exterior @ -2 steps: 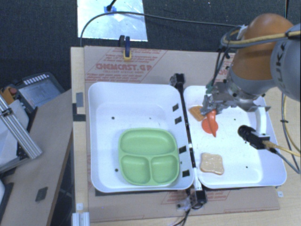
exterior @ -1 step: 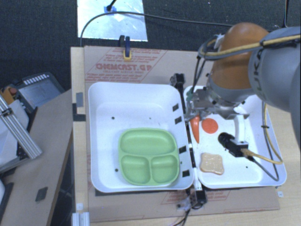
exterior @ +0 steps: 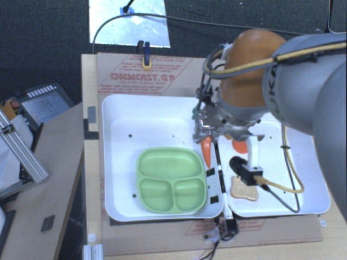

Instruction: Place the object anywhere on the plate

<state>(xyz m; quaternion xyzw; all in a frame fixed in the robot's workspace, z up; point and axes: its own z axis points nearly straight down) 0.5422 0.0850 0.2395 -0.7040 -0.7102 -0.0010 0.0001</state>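
Orange carrot [exterior: 206, 152] hangs clamped in the closed fingers of your gripper [exterior: 204, 138] at the left bin's [exterior: 141, 129] right edge, just beside the green plate [exterior: 157, 164], seemingly held upright to clear its rim.

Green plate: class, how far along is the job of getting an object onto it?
Done: nothing lies on the green plate yet. In hand: the gripper hangs over the wall between the bins, an orange carrot-shaped piece just under it, beside the plate's right rim; a grasp cannot be confirmed. Left: carrying that piece over the plate and setting it down.
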